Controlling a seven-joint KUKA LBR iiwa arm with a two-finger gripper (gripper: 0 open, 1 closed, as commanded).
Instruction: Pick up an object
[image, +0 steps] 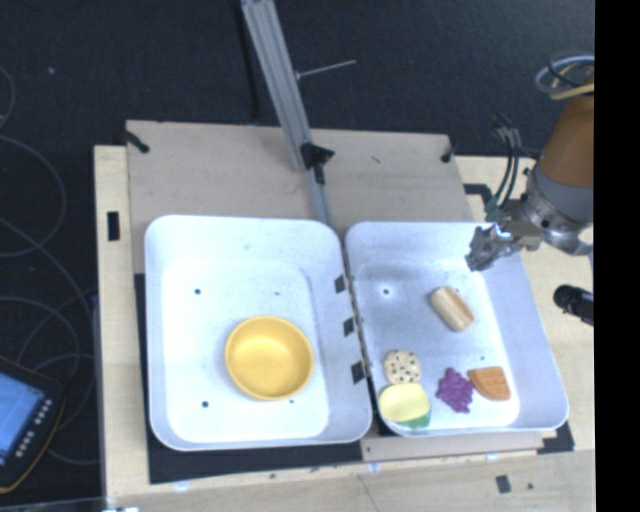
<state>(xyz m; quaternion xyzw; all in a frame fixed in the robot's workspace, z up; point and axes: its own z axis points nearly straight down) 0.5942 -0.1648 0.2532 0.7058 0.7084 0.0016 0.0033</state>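
The right bin holds a tan roll just below and left of the gripper, which hangs over the bin's top edge holding nothing, and I cannot tell how wide it is.

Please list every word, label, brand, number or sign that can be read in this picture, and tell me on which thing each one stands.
No text can be read anywhere in this view.
Screen device at the lower left edge: its blue display is lit, but the content is too small and blurred to read.
Yellow bowl, bread roll, cookie, purple grapes: no lettering visible.
White bins and the claw: no labels visible.
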